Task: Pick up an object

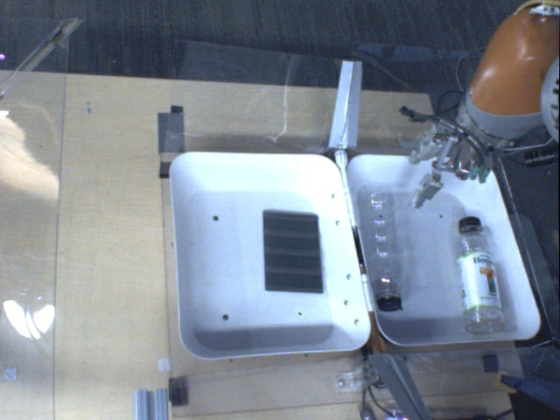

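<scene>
- The bench (105, 234) carries two white bins side by side: the left bin (210, 261) has a dark ribbed rectangular block (292, 250) lying flat in the middle, and the right bin (420, 322) is where the arm is working.
- The arm (512, 68) comes in from the right, with its orange band high over the right bin's far corner and the wrist tipped down and pointing left into the bin.
- The best target looks like the clear bottle (479, 278) with the dark cap and white label, lying on its side near the right wall, cap toward the far edge.
- There's also a clear tube with a dark cap (383, 256) lying along the left wall; it's harder to get around since it's right against the wall.
- To do this well, the gripper (437, 171) should probably come straight down over the bottle's middle and straddle it across the short way, as round bottles roll.
- The gripper hangs above the far end of the right bin, well apart from the bottle. Its fingers look spread and there's nothing between them.
</scene>
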